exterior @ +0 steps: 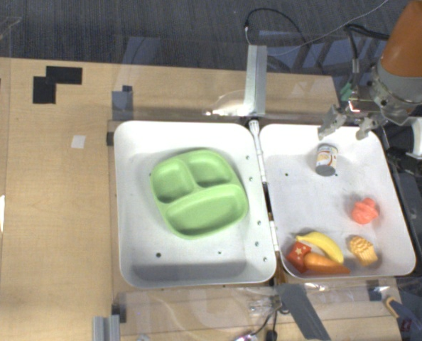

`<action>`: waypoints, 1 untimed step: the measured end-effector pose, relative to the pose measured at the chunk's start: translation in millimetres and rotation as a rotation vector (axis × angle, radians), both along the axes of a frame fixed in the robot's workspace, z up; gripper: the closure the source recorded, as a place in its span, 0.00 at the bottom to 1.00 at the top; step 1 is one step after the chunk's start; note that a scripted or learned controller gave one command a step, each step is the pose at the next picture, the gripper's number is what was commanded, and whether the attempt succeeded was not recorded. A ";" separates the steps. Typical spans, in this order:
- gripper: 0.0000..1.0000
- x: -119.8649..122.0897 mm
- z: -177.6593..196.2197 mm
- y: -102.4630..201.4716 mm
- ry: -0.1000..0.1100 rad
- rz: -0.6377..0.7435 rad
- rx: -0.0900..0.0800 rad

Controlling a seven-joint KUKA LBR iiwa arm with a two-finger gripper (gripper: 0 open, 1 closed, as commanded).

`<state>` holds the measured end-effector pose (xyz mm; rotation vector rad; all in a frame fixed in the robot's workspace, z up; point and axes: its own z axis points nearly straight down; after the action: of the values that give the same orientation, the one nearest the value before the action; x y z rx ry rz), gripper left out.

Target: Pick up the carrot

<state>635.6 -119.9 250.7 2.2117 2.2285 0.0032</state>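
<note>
The hand [348,126] is seen spread and holding nothing, above the right bin's [392,190] far edge, near a small can [327,160]. The carrot [324,264] is found at the bin's near edge, beside a banana [322,244].

I see my arm [408,52] as an orange band over a grey wrist, a small red light glowing there, with pale metallic fingers [329,125] below.
</note>
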 end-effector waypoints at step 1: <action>0.00 35.1 124.9 -21.0 -0.004 -0.025 -0.002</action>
<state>670.6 -140.9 375.7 2.2366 2.1973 0.0053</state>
